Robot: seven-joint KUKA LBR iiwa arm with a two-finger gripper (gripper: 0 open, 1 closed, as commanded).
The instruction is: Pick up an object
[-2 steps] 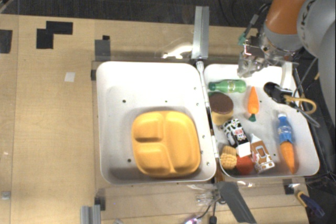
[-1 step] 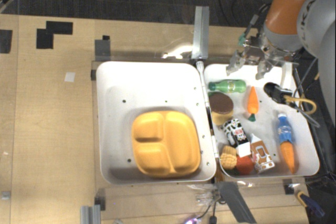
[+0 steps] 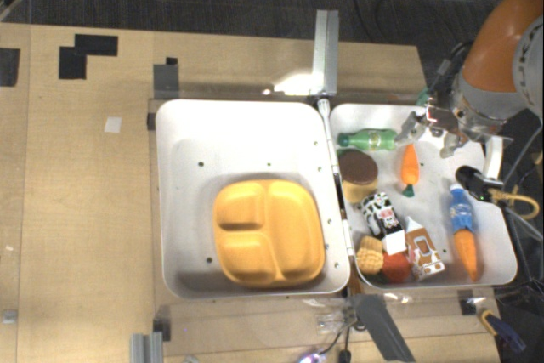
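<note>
Grey-armed gripper [image 3: 442, 130] hovering at upper right of frame, over right bin [image 3: 507, 266], fingers spread, clasping nothing. Approaching still; next, descending onto small carrot [image 3: 410, 166] lying just below-left, then closing.

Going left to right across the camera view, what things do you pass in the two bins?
Yellow divided tray → green bottle → small carrot → blue bottle.
</note>
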